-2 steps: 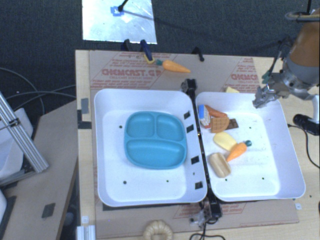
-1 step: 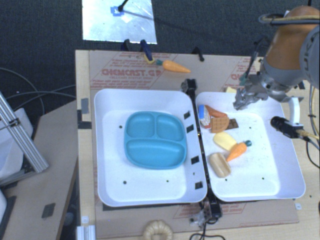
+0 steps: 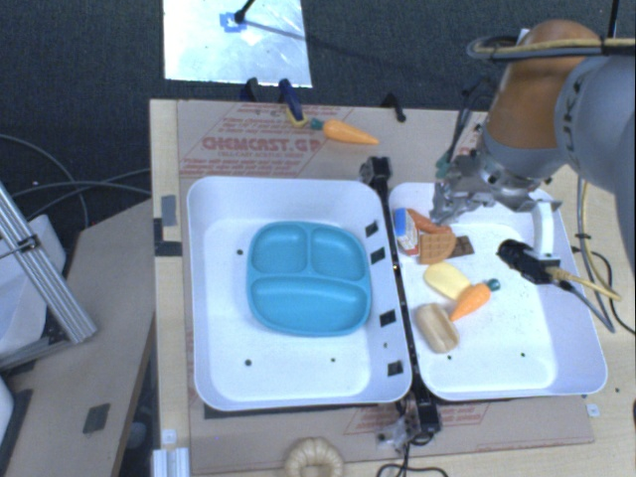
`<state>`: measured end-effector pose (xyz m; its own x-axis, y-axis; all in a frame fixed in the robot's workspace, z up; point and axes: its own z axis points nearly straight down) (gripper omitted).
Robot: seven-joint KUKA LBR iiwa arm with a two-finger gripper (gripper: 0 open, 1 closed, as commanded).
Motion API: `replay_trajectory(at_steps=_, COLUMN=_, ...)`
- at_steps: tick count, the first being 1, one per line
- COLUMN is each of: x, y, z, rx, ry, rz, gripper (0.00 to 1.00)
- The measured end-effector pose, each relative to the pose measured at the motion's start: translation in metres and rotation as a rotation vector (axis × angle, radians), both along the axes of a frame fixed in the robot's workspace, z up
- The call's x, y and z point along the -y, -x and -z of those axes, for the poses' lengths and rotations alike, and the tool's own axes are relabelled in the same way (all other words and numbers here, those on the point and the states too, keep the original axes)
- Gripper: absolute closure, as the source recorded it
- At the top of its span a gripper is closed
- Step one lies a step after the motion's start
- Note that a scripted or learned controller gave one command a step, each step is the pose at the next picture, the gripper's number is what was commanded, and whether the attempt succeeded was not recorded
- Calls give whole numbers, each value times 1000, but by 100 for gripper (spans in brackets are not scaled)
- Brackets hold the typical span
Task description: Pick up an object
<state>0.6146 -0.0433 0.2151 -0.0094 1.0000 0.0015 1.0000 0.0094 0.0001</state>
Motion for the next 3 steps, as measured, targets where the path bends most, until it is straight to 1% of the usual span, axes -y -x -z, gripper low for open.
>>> replay_trajectory(at_steps=1, x=-62, y=10, z=-9, rx=1, ry=-1, rz=-1, gripper=100)
replay_trajectory(at_steps=2, x=-108, y=32, z=-15, rx=-1, ry=-1, rz=0, gripper=100)
replay_trajectory(at_steps=3, x=-114, y=27, z=1, rx=0, ry=2, rz=4, gripper=100)
